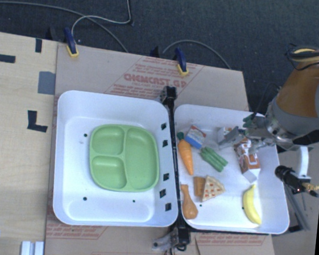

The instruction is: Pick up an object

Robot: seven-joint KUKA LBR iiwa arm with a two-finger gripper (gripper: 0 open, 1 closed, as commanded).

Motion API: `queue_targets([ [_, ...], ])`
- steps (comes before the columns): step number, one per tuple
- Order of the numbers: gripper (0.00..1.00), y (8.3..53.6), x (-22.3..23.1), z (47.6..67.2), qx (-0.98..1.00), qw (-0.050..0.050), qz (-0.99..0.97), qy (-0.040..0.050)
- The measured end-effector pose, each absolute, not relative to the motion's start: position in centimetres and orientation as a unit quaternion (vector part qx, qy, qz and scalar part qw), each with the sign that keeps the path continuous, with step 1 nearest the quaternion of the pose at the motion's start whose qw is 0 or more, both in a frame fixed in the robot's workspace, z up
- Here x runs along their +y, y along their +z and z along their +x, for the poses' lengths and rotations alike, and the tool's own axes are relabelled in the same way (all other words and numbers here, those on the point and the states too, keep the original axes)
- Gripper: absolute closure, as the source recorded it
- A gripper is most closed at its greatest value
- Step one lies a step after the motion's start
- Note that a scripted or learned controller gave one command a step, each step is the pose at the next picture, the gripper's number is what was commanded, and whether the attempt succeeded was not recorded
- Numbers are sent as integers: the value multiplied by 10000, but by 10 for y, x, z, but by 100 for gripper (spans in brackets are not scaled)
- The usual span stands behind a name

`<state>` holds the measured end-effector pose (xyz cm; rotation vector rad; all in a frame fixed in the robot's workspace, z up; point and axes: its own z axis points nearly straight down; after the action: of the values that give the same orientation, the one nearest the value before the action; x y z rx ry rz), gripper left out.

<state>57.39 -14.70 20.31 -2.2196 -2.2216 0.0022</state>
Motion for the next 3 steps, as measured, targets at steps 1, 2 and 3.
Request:
queue_targets([
  [1, 0, 96, -113, 532, -7072, 19, -7070, 9],
  [2, 0, 86, -103, 588, -7078, -12, -7065, -9],
  [3, 100, 96, -104, 588, -7076, -19, -7066, -2],
])
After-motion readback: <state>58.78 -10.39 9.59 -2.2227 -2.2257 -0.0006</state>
